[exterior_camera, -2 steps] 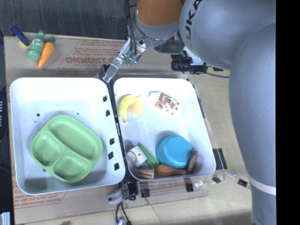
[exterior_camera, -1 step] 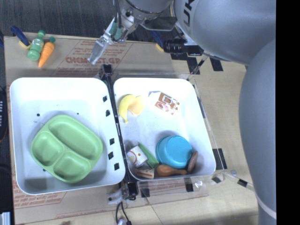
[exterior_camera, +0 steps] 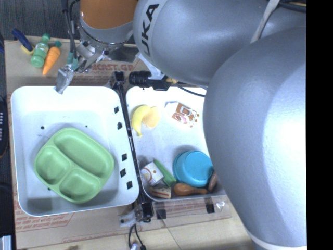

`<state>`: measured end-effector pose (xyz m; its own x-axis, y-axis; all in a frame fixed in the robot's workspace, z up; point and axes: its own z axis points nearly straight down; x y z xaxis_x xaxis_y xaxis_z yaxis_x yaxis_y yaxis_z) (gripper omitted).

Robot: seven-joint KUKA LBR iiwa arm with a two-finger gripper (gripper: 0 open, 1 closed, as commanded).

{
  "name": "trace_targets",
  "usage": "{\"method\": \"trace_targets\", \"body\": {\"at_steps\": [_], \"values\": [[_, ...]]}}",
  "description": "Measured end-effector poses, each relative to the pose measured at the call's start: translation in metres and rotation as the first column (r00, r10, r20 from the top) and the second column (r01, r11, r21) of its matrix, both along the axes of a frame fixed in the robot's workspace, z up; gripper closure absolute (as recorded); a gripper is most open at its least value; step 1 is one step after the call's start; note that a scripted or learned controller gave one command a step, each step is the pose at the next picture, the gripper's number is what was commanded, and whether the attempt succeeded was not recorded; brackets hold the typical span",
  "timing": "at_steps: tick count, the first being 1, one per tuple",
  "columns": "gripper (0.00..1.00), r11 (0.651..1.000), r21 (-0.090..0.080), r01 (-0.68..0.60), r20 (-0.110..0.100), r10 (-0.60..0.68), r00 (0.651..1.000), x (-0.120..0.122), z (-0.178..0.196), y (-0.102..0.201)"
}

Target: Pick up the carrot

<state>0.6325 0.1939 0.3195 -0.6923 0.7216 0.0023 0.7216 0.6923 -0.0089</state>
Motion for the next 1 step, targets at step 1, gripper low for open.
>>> {"method": "trace_targets", "body": {"at_steps": [1], "values": [[0.0,0.984,-0.002,0.178,0.001,-0.178,0.984,-0.0137,-0.231,0.0069]]}}
